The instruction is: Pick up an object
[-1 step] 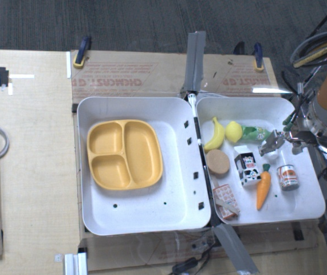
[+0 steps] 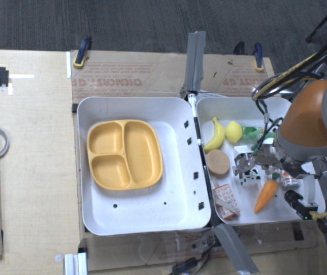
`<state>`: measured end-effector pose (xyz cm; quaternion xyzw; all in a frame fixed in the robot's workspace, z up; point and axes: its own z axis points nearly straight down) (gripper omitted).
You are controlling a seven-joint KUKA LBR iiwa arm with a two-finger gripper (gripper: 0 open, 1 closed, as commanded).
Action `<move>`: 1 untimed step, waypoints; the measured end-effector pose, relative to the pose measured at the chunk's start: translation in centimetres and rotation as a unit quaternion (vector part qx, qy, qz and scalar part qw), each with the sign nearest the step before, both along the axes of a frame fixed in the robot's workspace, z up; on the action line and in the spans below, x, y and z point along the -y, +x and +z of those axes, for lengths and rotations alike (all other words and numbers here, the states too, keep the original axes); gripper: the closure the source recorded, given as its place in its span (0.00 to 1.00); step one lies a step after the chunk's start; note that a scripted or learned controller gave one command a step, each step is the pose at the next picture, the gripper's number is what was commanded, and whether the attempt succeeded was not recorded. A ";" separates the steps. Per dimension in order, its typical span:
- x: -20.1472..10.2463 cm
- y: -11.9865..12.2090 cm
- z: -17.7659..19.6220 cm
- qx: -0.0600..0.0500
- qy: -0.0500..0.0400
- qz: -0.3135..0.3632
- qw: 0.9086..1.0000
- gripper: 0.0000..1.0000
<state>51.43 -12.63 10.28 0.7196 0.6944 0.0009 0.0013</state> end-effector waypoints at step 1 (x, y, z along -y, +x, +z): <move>0.2 -0.2 0.7 -0.003 0.000 -0.003 1.000 1.00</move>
